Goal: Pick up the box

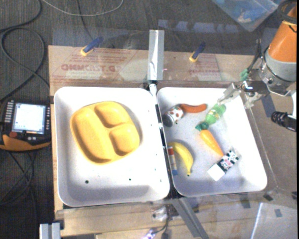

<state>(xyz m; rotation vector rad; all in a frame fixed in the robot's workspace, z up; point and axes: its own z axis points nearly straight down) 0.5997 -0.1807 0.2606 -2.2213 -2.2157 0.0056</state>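
Observation:
The box (224, 165) is a small white carton with black cow-like patches. It lies tilted in the right bin (256, 180), near the front right corner. My gripper (242, 90) hangs over the bin's back right edge, well behind the box and apart from it. Nothing shows in the gripper. The arm's orange band (284, 44) rises above it at the upper right.
An orange carrot (210, 139) lies just behind the box, with a green bottle (214, 113) near the gripper. A banana (183, 156), a red sausage (193, 107) and a small round toy (174, 114) share that bin. The left bin (65, 183) holds a yellow divided tray (105, 131).

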